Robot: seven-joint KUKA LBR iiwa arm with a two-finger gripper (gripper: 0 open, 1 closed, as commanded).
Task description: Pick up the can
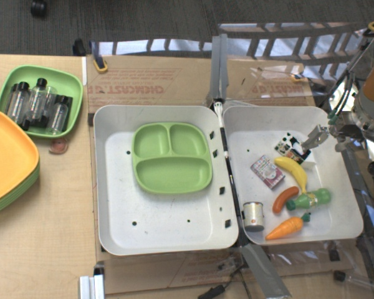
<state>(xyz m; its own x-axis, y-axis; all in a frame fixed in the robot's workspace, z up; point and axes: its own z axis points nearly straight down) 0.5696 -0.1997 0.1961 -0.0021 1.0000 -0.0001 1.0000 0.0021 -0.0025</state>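
Observation:
The can (253,215) is a small silver cylinder lying on its side in the right bin (336,229), at the bin's front left corner near the divider. My gripper (310,143) reaches in from the right over the back right part of that bin, beside a black and white object (288,144) and just above the banana (293,169). The can lies well apart from the gripper, toward the front left of it, with nothing touching it but the bin wall.
The right bin also holds a pink box (267,171), an orange-red piece (285,198), a green bottle (313,199) and a carrot (285,228) close to the can. The left bin (112,229) carries a green divided plate (172,157). Orange plates (9,167) and a green tray of vials (40,101) sit on the far left.

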